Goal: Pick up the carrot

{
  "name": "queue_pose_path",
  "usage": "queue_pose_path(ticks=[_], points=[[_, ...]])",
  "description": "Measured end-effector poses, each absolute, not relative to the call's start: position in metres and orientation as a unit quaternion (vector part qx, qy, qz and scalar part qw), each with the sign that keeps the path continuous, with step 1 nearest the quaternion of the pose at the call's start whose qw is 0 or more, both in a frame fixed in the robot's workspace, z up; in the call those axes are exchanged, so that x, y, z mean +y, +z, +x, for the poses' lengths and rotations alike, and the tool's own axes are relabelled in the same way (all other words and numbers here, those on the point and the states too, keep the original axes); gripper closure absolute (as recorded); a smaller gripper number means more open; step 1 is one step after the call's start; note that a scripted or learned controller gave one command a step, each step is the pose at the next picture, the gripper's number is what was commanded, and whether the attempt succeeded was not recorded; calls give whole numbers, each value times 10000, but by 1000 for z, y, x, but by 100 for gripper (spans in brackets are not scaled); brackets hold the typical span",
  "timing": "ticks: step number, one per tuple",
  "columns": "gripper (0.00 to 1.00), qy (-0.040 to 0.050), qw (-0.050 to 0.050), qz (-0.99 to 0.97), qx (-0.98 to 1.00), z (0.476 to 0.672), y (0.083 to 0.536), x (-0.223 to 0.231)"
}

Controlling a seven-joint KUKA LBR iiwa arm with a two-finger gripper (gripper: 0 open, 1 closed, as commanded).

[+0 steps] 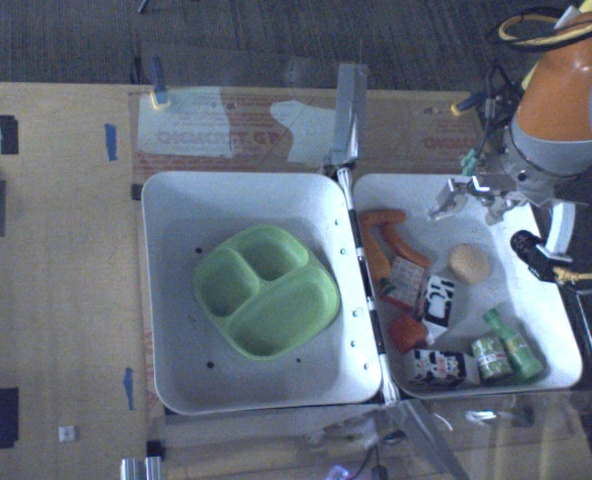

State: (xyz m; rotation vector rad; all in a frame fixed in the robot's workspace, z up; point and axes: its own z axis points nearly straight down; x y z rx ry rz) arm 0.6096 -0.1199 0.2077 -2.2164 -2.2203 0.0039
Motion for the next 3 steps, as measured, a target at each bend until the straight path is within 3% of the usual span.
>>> queue_pose_path(ticks=[1,2,3], points=[[0,-34,-50,-6768,-7361,575,101,-139],[0,1,-4,-7490,-6626,624,85,-147],[100,1,-11,-7487,-6629,624,95,-147]])
